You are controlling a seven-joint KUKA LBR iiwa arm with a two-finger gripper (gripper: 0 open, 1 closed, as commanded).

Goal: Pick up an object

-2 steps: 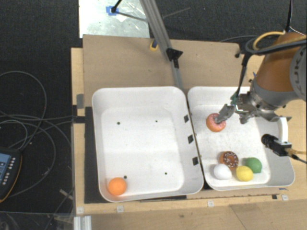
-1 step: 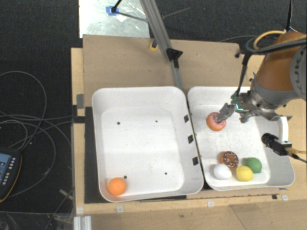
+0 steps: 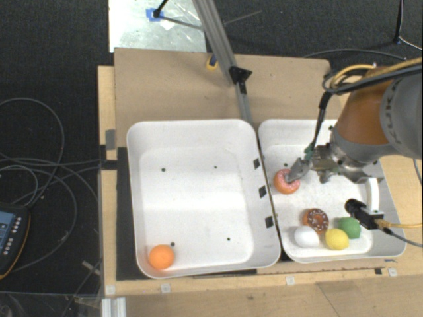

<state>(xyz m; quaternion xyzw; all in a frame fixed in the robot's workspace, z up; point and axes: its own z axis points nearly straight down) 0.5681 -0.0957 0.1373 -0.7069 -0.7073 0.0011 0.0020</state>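
Orange ball [image 3: 161, 257] bottom left, pink donut [image 3: 286, 182] touching gripper [image 3: 297, 171], grip state unclear

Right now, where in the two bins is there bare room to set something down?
Most of the left bin is bare, apart from the orange ball in its near-left corner. The right bin's near end is crowded: pink donut, chocolate donut, white egg, lemon, green ball.

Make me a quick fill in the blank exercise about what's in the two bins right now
1. The orange ball lies in the ____ bin.
2. The end effector is right next to the ____ donut.
3. The green ball sits beside the ____ ball.
4. The chocolate donut sits just above the ____ ball.

Answers: left; pink; yellow; white
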